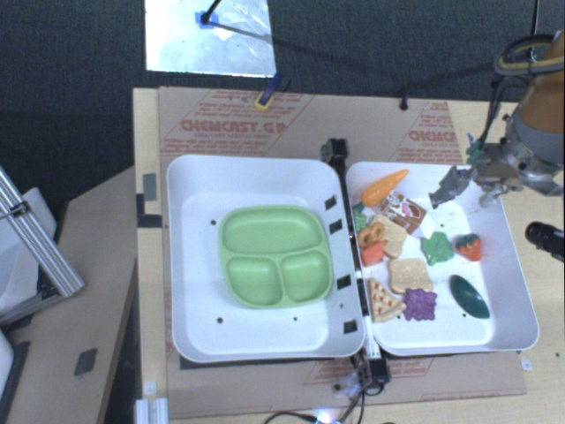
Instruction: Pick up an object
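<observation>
The right bin holds several toy foods: an orange carrot, a red and white packet, a pretzel, a green leafy piece, a red fruit, a toast slice, a pizza slice, purple grapes and a dark green oval. My gripper hangs over the bin's far right part, above and behind the green piece. It is open, with nothing between its fingers.
The left bin carries a light green divided plate. A black hinge strip runs between the bins. A shiny sheet lies beyond the bench, and a metal frame stands at the left.
</observation>
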Controlling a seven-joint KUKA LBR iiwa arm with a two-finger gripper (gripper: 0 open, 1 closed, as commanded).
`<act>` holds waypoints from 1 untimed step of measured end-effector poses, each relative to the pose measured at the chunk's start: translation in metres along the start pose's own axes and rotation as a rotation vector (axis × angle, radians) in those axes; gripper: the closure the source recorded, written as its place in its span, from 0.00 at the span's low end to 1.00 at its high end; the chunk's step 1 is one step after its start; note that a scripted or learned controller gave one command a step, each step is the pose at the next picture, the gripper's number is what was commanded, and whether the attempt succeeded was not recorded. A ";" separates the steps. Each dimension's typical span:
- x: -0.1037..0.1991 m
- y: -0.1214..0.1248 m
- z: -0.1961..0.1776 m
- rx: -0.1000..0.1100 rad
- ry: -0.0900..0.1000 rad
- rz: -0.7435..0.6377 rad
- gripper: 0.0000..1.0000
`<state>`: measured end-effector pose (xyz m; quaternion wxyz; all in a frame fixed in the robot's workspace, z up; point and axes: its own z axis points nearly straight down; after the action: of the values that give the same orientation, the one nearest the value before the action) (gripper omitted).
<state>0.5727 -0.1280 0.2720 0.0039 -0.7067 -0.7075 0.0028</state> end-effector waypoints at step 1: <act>0.000 0.002 -0.006 -0.011 -0.002 -0.002 0.00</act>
<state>0.5746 -0.1278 0.2781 -0.0005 -0.7059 -0.7083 -0.0004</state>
